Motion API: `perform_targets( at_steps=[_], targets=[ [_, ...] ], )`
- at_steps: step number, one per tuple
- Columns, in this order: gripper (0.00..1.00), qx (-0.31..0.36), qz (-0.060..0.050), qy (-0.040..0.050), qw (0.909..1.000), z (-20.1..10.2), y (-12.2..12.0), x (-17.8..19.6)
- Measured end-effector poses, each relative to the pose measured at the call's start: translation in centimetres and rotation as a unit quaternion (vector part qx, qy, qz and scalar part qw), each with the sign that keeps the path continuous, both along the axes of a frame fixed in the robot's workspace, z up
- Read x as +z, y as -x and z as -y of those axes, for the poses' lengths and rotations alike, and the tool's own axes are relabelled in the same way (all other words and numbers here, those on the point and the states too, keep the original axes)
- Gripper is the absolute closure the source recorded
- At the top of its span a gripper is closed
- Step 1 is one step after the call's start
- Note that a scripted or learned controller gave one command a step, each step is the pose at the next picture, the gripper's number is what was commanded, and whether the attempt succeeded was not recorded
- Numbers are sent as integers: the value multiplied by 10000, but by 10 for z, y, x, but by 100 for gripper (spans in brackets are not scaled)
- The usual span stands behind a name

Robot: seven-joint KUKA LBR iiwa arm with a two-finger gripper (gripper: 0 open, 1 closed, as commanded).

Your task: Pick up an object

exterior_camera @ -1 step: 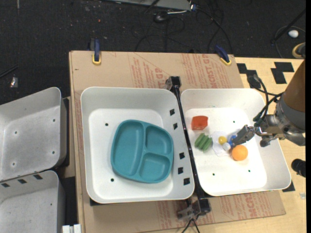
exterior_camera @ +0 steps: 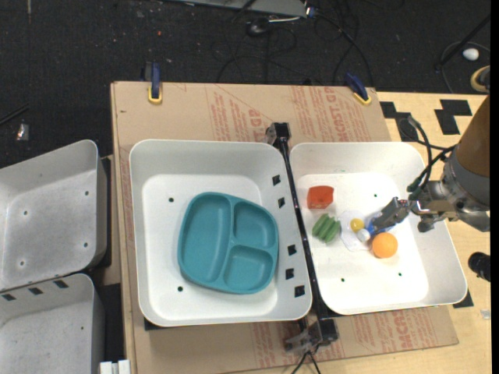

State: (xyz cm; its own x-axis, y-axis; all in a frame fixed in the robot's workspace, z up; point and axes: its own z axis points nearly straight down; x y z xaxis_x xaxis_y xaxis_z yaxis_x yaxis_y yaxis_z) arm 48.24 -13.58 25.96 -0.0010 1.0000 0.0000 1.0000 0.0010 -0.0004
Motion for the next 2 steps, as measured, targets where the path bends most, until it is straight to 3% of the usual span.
perform_targets(
  at_steps=[2],
  targets=[
    [0,-7,-26,-8,10000,-7,-17,-114]
  ],
)
